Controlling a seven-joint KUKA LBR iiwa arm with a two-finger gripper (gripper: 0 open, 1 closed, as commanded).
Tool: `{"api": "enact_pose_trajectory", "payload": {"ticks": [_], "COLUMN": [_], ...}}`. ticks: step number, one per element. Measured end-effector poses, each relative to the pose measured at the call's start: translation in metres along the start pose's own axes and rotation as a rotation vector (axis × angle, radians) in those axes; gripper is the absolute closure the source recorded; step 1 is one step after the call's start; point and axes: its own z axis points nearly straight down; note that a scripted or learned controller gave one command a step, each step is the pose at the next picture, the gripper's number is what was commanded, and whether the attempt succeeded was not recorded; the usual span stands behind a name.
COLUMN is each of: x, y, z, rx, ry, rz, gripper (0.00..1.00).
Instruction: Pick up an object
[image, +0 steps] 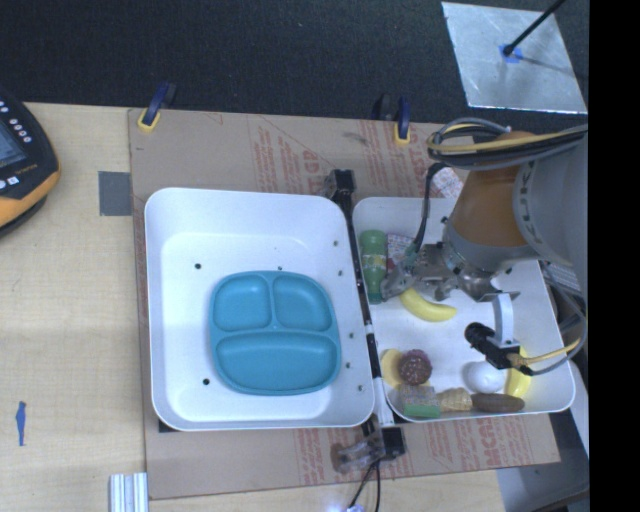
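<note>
**Desk:** Where have you got the tool?

**Operator:** I see the gripper (420, 272) low over the right bin (450, 338), toward that bin's far-left part. The arm (545, 210) comes in behind it from the right of my view.

**Desk:** Wide, narrow, or holding something?

**Operator:** I can't tell. The wrist covers the tip from this angle, so I won't claim a grasp.

**Desk:** What is closest to it?

**Operator:** A banana (428, 307) lies just beside the gripper, on its near side, flat on the bin floor. A green bottle (373, 262) sits just to the gripper's left, against the bin's left wall.

**Desk:** And further out?

**Operator:** Well nearer to me than the gripper is a dark red ball (415, 367). A white egg (486, 378) lies nearer and to the tool's right. A brown piece (497, 402) rests along the near wall, beyond the egg.

**Desk:** The other side?

**Operator:** Well to the gripper's left, the left bin (180, 240) holds a blue divided plate (273, 333).
</note>
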Motion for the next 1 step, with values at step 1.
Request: {"api": "enact_pose_trajectory", "payload": {"ticks": [1], "x": [-0.001], "y": [0.0017], "z": [-0.0158], "rx": [-0.004], "ry": [0.0], "rz": [-0.001], "gripper": [1.0]}}
